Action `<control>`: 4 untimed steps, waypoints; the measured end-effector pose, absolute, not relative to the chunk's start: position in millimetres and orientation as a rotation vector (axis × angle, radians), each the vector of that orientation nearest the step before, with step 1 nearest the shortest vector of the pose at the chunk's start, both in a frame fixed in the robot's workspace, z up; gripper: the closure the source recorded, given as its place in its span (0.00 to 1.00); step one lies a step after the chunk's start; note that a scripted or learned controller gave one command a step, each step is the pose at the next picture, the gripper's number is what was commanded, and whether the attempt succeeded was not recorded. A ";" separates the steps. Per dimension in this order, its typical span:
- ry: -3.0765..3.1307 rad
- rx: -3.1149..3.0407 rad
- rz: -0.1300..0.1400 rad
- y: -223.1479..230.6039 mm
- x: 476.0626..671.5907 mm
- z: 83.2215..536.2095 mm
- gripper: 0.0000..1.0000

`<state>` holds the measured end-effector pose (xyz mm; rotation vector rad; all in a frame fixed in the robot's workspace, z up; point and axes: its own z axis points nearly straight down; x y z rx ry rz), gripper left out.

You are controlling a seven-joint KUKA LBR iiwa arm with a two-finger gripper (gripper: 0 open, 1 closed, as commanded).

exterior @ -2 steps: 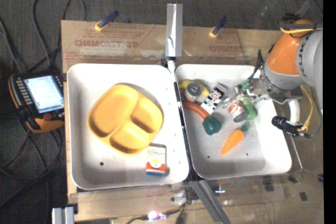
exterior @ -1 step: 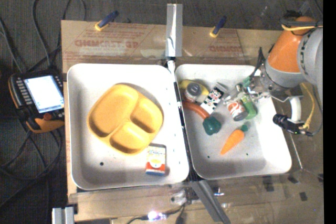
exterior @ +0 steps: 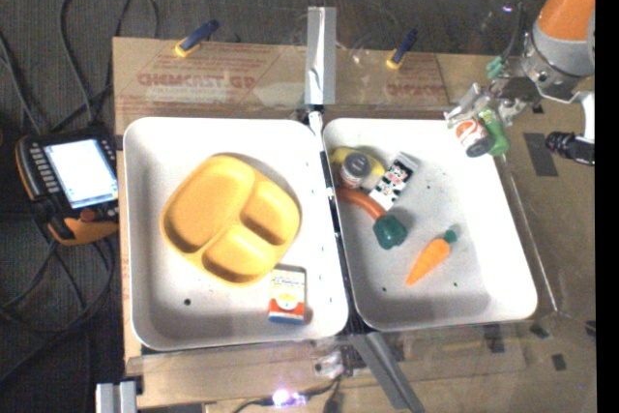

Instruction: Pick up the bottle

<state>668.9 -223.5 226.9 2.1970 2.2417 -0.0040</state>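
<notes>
Over the far right corner of the right bin (exterior: 513,237), the gripper (exterior: 479,123) hangs with a small bottle (exterior: 481,134) between its fingers; the bottle, green in body with a white and red end, lies tilted and looks to be clear of the bin floor, just beyond the bin's far right rim; the fingers are closed narrow on it. As I judge it, the grasp is made and the lift is the step in hand; what comes next calls for a steady rise, or a hold at height, without loosening the pinch, since the bottle sits askew in the fingers and could slip or swing if the arm jerks. Near the bin's left wall, well apart from the bottle, lie a yellow jar (exterior: 354,167), a patterned card (exterior: 393,180), a curved orange piece (exterior: 359,201) and a teal lump (exterior: 391,231); a carrot (exterior: 428,256) rests toward the bin's middle; none of these stands in the way of a straight lift. Left of that bin, the other bin (exterior: 145,305) bears a yellow tray (exterior: 231,218) and a small box (exterior: 287,294) at its near edge.
</notes>
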 end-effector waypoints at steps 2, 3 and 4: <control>2.356 2.079 -0.004 -216.5 572.3 234.5 1.00; 2.407 2.019 -0.002 -212.8 642.9 248.0 1.00; 2.400 2.024 -0.002 -219.3 599.8 346.4 1.00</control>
